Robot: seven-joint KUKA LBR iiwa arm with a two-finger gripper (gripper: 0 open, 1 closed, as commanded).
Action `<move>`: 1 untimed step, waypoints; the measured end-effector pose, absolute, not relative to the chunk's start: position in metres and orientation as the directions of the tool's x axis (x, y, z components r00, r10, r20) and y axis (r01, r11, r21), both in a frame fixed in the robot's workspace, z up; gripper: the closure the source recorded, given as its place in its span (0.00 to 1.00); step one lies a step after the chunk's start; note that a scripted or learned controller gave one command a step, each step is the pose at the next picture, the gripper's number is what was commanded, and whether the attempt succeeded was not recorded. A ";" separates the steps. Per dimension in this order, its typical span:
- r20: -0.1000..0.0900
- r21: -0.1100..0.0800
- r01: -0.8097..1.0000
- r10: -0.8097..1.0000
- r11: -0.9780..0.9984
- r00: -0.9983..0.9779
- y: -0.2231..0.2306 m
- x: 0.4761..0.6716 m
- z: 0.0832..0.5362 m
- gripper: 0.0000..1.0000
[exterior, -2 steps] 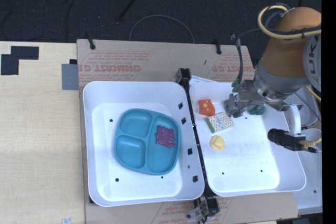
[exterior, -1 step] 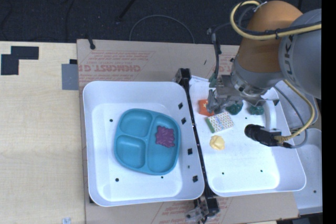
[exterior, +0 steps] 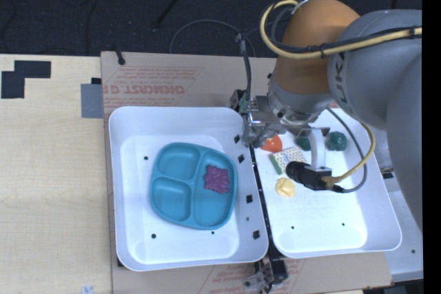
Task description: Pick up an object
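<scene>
The grey arm with its orange band (exterior: 313,24) reaches in from the right and hangs over the upper left part of the right shallow white bin (exterior: 358,234). Its two-finger gripper (exterior: 265,131) sits low near that bin's left wall, just above a small orange rounded object (exterior: 273,144). The wrist hides the tips, so I cannot tell how the jaws stand or whether anything is caught between them.

Just beside the orange piece lies a small flat item with a green edge and a checked pattern (exterior: 286,158), and below that a small yellow lumpy object (exterior: 284,187). A dark teal rounded object (exterior: 337,141) rests further right in the same bin, partly behind the arm's cabling. A black cylindrical part with a cable (exterior: 308,175) juts out beside the yellow piece.

The left shallow white bin (exterior: 131,231) holds a blue plastic tray with 3 compartments (exterior: 180,189); a purple knobbly cluster (exterior: 218,179) lies in its right compartment
</scene>
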State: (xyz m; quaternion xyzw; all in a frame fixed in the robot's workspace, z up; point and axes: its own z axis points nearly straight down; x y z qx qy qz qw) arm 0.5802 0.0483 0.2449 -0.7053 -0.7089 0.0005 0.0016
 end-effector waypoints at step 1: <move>0.001 -0.004 1.000 1.000 0.004 -0.004 0.105 0.591 0.225 1.00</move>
